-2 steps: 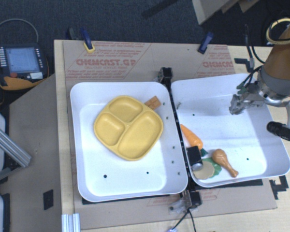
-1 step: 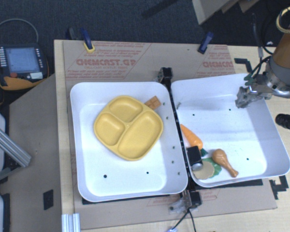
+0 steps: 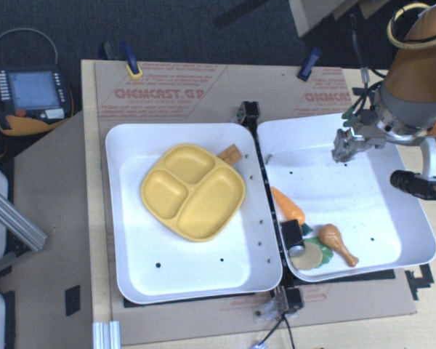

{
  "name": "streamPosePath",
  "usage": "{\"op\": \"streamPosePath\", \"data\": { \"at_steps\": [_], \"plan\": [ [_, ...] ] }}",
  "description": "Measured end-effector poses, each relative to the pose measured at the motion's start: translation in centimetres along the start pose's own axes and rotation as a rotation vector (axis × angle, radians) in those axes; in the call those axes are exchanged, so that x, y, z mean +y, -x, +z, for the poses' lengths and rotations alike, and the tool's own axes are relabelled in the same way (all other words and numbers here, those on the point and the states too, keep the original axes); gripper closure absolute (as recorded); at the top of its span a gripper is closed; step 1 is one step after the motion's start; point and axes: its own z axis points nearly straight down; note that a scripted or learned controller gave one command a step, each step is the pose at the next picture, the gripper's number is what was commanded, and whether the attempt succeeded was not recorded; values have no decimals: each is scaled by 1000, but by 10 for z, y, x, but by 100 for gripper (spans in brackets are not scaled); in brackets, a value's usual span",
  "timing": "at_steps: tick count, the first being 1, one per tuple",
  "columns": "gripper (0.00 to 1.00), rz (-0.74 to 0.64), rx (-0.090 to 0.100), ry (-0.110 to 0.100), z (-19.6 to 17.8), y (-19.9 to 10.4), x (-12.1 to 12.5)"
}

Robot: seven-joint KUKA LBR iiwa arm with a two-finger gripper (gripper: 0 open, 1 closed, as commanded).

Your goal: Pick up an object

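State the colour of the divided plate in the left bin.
Yellow; the divided plate shows in the camera view.

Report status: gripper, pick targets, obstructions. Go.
Gripper over right bin's upper area, nothing seen between fingers. Carrot, drumstick and black block clustered at near-left corner, untouched. Yellow tray in left bin. No obstruction.

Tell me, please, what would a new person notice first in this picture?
Most likely the yellow divided plate, lying in the middle of the left bin. Next, the small heap of toy food in the right bin's near left corner: an orange carrot and a chicken drumstick. The gripper hangs over that bin's far side.
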Motion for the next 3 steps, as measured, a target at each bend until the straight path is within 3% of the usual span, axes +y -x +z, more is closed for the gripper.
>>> {"op": "streamPosePath", "data": {
  "at_steps": [2, 3],
  "plan": [
    [100, -1, 1, -3, 16, -107, 9],
    [100, -1, 0, 3, 4, -165, 12]
  ]
}}
